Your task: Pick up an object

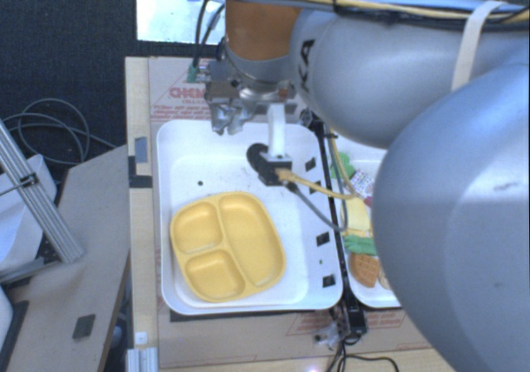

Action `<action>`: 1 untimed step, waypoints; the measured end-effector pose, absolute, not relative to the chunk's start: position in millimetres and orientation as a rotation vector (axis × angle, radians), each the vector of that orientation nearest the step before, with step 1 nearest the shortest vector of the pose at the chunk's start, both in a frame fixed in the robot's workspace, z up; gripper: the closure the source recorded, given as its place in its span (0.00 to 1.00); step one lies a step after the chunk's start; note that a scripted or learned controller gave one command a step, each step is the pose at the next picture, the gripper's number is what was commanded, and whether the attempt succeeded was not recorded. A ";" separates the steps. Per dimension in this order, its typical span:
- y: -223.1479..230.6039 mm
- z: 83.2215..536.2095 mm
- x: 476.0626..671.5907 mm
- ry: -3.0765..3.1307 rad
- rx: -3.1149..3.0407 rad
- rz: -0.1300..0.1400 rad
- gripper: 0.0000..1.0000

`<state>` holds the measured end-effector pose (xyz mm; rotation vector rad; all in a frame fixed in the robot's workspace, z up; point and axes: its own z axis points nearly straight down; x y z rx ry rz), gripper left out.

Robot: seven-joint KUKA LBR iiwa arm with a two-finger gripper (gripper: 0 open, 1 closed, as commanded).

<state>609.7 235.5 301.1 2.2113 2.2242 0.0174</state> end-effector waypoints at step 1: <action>234.1 348.6 671.5 2.224 2.211 0.015 1.00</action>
